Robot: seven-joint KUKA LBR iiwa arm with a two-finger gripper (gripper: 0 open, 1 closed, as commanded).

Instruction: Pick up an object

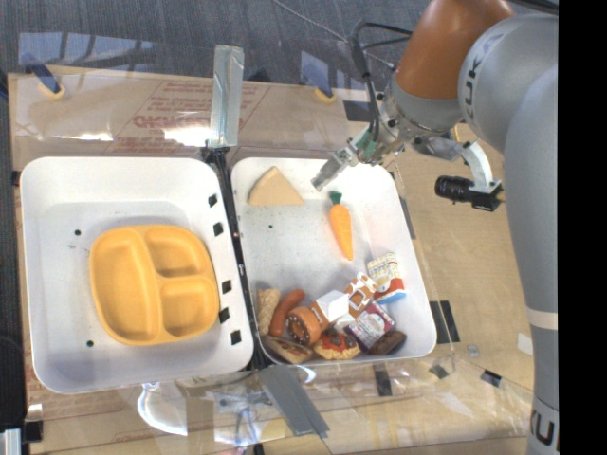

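Orange plastic carrot (340, 230) lies untouched in right white bin (413, 254), pale wedge (274, 189) near. Tool (334, 171) hovers above bin's back edge, nothing between fingers; whether spread or closed, cannot tell. Grasp not yet made.

Red mirrored print stands on the clear plastic sheet (171, 112) at the far side of the left bin, too blurred to read. The small snack packets (375, 297) carry unreadable print.

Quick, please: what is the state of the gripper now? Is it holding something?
Gripper: above the right bin's far edge, near the carrot; nothing seen between its fingers; open or shut cannot be told.
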